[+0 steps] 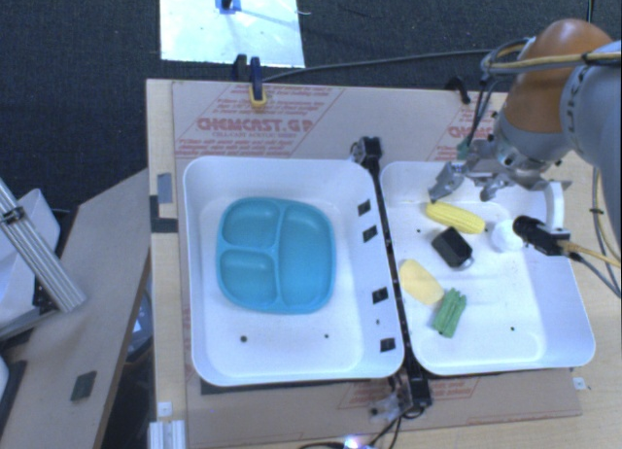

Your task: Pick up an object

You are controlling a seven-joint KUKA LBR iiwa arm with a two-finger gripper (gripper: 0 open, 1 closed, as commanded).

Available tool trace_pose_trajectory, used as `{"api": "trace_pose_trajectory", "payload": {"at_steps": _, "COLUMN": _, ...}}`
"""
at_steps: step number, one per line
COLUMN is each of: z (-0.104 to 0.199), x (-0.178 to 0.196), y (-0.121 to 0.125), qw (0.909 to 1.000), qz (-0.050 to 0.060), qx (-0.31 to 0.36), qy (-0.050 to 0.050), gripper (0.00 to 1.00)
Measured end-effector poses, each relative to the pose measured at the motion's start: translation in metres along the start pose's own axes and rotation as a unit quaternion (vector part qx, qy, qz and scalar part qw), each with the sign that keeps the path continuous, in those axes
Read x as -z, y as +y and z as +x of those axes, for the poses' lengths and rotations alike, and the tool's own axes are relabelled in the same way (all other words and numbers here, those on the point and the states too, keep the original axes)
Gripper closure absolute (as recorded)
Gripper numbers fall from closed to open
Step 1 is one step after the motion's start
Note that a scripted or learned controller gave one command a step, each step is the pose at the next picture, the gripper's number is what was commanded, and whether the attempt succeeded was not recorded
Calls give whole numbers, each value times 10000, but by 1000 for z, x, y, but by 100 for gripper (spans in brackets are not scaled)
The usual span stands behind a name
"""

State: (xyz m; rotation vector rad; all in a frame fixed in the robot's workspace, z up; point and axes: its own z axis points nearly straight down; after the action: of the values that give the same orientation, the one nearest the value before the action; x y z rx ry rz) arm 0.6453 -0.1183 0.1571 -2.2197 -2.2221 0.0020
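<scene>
**Open gripper above the corn**

The gripper (468, 182) hangs over the right bin (544, 340) with its fingers spread, nothing between them. Just below it lies the yellow corn (455, 217); further below sit a black block (452, 247), a yellow lemon (421, 282) and a green piece (449, 311).

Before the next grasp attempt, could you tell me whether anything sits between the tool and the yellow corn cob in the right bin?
Nothing visible does. The tool hovers just above the corn cob; the black block lies beyond it.
</scene>
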Motion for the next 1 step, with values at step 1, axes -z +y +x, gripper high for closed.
{"api": "trace_pose_trajectory", "payload": {"at_steps": 1, "z": 7, "x": -45, "y": -5, "qw": 10000, "qz": -11, "qx": 0, "qy": -2, "gripper": 0}}
